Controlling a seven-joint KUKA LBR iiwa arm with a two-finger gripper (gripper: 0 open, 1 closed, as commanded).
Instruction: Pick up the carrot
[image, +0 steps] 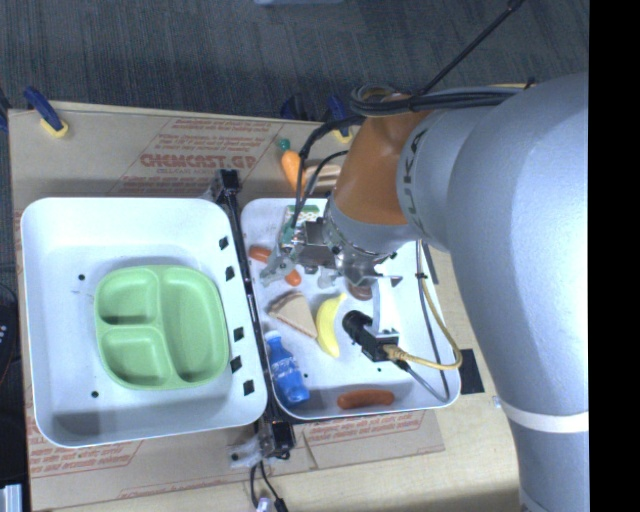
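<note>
reaching into the right bin (452, 388), the gripper (300, 262) hangs over an orange bit, probably the carrot (275, 268), by the left wall; open or closed, i cannot tell. crowding from sandwich (296, 316), banana (329, 325) and bottle (286, 370) could spoil the grab. farther off, cardboard (180, 150) reads "chemcast gp"

Bench (480, 420), light wood, w/ printed cardboard sheet (180, 150) on top. On the cardboard, side by side & touching: left bin (40, 330) and right bin (440, 392), both shallow, white. Far left on the cardboard edge: blue-and-yellow clamp (45, 112). Far side, centre: an orange item (291, 168) w/ green tip lies on the cardboard just beyond the right bin.
</note>
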